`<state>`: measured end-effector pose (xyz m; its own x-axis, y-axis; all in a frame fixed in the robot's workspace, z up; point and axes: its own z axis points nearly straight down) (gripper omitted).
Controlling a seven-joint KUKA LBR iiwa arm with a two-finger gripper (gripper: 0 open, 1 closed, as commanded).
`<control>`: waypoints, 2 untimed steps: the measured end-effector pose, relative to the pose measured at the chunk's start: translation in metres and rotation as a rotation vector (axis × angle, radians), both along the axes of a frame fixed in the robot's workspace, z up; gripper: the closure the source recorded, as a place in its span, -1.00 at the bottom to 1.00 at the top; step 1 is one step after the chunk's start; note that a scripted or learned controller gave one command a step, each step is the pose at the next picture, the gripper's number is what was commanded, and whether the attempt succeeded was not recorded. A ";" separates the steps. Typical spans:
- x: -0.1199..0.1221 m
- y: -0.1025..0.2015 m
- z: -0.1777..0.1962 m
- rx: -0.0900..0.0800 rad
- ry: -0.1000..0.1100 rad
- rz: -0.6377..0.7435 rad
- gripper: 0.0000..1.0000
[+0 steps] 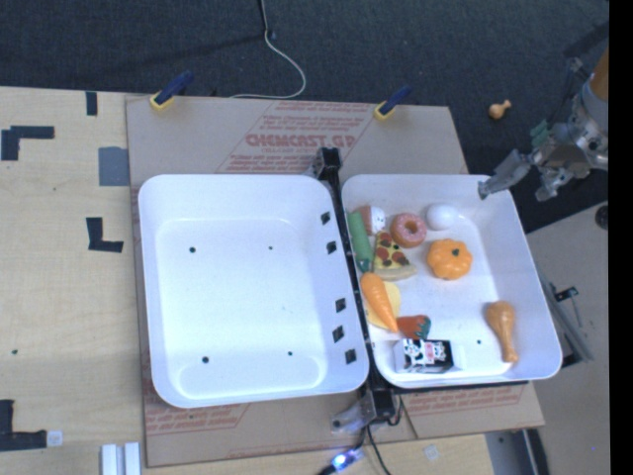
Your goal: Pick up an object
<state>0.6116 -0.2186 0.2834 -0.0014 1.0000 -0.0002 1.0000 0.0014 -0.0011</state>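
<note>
Hovered over the right bin's (529,265) far right corner: metal pincer (514,178), fingers spread, gripping nothing. Lay inside on smooth white plastic: ribbed orange pumpkin (449,259), pink ringed donut (407,230), white egg (441,216), tapered carrot (379,302), tan drumstick (502,329), flat black-and-white carton (426,354).
</note>
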 end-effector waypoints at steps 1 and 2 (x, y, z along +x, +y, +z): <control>0.011 0.033 -0.140 0.005 0.013 0.002 -1.00; 0.005 0.082 -0.200 0.001 -0.001 0.003 -1.00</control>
<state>0.6166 -0.1371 0.0831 -0.0039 1.0000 0.0007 1.0000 0.0039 0.0002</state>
